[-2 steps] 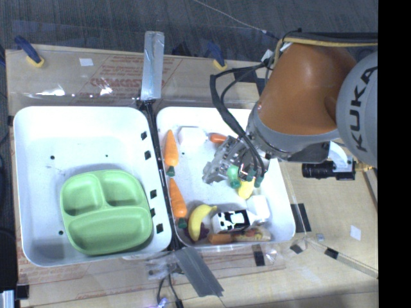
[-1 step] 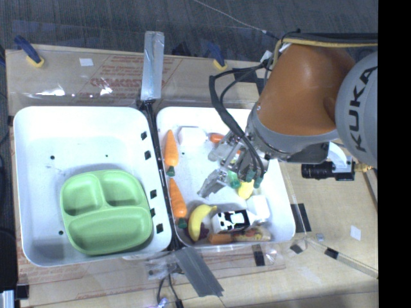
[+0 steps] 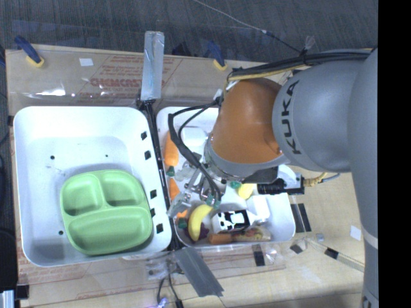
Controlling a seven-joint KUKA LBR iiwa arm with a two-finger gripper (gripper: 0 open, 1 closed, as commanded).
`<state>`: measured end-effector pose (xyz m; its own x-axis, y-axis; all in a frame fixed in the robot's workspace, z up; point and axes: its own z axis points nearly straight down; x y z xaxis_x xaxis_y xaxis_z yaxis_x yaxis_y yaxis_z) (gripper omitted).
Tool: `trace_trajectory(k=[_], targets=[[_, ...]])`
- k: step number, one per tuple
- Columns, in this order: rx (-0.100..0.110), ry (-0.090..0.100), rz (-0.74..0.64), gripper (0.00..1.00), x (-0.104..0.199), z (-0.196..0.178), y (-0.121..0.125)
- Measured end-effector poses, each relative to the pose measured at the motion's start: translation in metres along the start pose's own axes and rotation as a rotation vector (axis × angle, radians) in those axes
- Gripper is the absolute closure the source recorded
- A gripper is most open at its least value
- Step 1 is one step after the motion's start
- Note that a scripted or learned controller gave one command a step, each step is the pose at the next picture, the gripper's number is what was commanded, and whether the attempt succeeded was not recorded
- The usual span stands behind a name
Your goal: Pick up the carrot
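An orange carrot lies along the left wall of the right bin, partly covered by black cables. A second orange piece shows just below it. My gripper hangs low inside the right bin, right of these orange pieces and just above a yellow banana-like item. The big orange and grey wrist covers most of the bin. Nothing can be seen held by the gripper.
The left bin holds a green compartment plate. At the right bin's front lie a black-and-white item, a long orange-brown item and a small yellow-green piece. A divider wall separates the bins.
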<state>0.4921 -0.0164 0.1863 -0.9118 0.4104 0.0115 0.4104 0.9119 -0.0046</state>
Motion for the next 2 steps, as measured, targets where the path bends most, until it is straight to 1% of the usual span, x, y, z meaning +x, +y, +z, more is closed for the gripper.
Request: trace_trajectory(k=[1,2], targets=[[-0.003,-0.006,0.163,0.00,-0.050,0.049,-0.067],[-0.009,-0.011,0.466,0.00,-0.077,-0.007,-0.005]])
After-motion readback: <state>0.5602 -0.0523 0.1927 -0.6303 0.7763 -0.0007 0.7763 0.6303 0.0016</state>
